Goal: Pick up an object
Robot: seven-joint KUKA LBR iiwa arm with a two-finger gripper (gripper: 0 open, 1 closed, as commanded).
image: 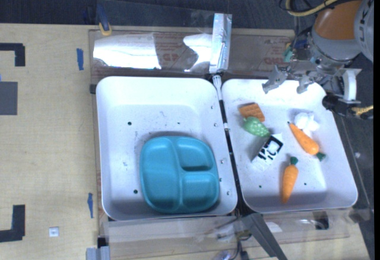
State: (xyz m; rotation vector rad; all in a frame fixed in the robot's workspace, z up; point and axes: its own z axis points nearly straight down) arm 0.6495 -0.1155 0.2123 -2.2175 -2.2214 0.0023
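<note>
Smooth teal tray (178,174) — three compartments | end effector (289,82) — open, empty

2 white bins (119,98), smooth glossy plastic; teal tray (178,174), matt plastic; bench (47,152), pale wood.

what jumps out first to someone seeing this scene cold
The big teal tray in the left bin draws the eye first, sitting toward its near edge. Next come the two orange carrots in the right bin, alongside a green toy and a black-and-white block. The gripper hovers over that bin's far edge, holding nothing.
</note>
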